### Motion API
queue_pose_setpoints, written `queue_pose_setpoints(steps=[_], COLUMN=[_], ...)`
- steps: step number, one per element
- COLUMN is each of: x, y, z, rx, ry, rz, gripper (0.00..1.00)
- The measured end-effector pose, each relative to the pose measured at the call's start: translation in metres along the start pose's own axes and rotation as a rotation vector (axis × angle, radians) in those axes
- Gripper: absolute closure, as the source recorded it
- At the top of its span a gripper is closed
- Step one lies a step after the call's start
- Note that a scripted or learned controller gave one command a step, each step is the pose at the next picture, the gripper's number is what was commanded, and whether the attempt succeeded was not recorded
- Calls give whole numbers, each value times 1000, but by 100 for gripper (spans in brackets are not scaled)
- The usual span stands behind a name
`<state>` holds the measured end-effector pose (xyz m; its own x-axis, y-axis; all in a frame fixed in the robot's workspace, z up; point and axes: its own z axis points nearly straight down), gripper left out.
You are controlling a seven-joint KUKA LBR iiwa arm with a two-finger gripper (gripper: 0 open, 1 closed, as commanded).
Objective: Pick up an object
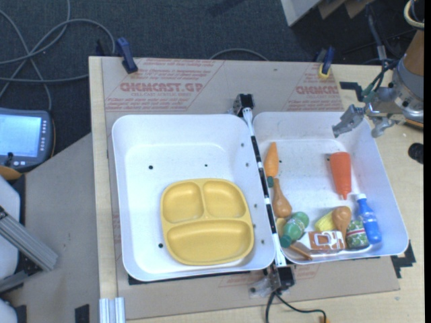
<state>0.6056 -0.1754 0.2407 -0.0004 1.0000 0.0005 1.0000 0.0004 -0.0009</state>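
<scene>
My gripper (362,122) hangs over the far right corner of the right bin (303,128), open with nothing between its fingers. Below it in the bin lies an orange-red bottle (341,173). Along the bin's left wall lie an orange carrot (271,160) and a brown wooden piece (279,201). Crowded at the near end are a green toy (294,226), a yellow corn piece (324,221), a brown pear shape (341,215), a blue bottle (368,222), a small can (357,237) and a red-and-white packet (325,241).
The left bin (168,140) holds a yellow divided plate (205,221) toward its near side. Both bins rest on a cardboard sheet (168,86) held by blue clamps (125,52). A screen (23,136) sits off the bench at the left.
</scene>
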Motion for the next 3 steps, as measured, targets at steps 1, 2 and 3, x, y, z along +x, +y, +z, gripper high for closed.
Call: queue_pose_setpoints(steps=[1, 2, 3], x=[-23, -38, -38], y=[-14, -30, -29], z=[124, 158, 146], rx=[8, 3, -1], ry=[2, 3, 1], rz=[3, 0, 1], gripper=[0, 0, 100])
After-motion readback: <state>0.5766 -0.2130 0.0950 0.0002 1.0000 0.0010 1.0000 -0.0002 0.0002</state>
